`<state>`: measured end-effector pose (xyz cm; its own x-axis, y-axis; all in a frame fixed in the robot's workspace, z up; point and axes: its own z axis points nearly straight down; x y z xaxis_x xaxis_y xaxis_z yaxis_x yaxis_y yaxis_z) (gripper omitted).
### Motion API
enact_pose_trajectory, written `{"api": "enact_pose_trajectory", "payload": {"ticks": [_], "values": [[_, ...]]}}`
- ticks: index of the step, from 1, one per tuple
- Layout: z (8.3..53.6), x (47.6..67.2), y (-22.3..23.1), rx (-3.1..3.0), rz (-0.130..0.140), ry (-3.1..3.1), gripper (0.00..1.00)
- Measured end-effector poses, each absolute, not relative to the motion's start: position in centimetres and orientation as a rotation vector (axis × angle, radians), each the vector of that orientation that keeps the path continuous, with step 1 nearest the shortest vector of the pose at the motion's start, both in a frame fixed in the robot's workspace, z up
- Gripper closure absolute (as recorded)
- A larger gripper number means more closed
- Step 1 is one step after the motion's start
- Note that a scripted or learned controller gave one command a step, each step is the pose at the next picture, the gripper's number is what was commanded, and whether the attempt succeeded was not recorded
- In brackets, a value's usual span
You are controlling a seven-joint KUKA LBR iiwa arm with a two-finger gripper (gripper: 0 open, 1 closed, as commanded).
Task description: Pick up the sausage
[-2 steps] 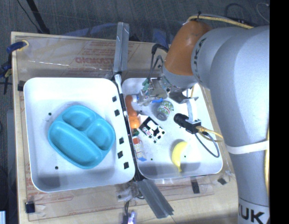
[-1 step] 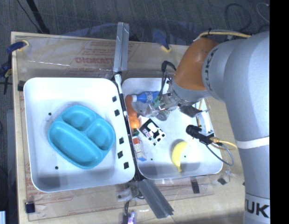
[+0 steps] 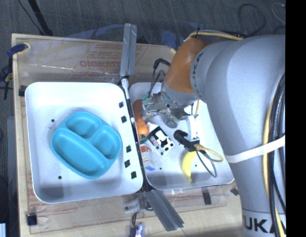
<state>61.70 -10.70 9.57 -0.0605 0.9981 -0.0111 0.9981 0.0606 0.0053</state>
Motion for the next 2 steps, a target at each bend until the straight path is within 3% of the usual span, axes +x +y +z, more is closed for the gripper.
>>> {"api": "enact_pose_trajectory", "payload": {"ticks": [1,2], "values": [[10.8,61.4,-12.5,1.925,0.0,2.482,1.0],[10.2,60.2,-11.2,1.824,-0.005,2.529,1.0]]}}
